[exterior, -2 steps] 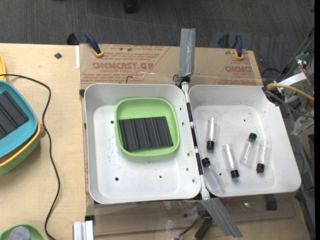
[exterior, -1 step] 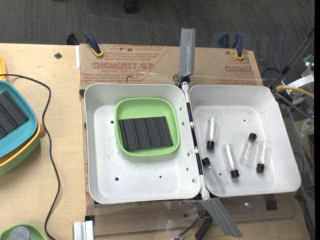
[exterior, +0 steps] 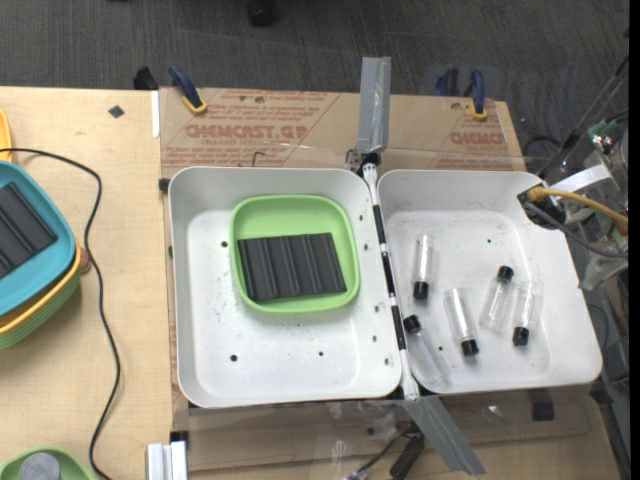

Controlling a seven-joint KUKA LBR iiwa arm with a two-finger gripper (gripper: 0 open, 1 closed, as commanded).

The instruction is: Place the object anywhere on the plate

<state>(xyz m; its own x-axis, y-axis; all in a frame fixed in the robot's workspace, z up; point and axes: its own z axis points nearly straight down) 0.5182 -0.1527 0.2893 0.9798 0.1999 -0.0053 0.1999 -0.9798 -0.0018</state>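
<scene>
Five clear vials (exterior: 459, 314) with black caps lie loose in the right bin (exterior: 560, 363), well apart from the green plate (exterior: 345, 228); light, slick, likely brittle—grip mid-barrel, crosswise; my pincer's state I cannot tell.

Wooden bench (exterior: 90, 368) carrying two white bins on a cardboard sheet

A printed brown cardboard sheet (exterior: 300, 128) covers the far middle of the bench, held at its far edge by two clamps (exterior: 185, 90) (exterior: 476, 96). On it sit the left bin (exterior: 200, 358) and the right bin (exterior: 560, 353), touching along a shared inner edge, their near rims reaching the bench's near edge. At the bench's left edge lies a stack of plates, teal on top (exterior: 40, 248), and a black cable (exterior: 100, 298) runs from there across the bare wood toward the near edge. A small dark square (exterior: 117, 111) lies near the far left corner.
</scene>
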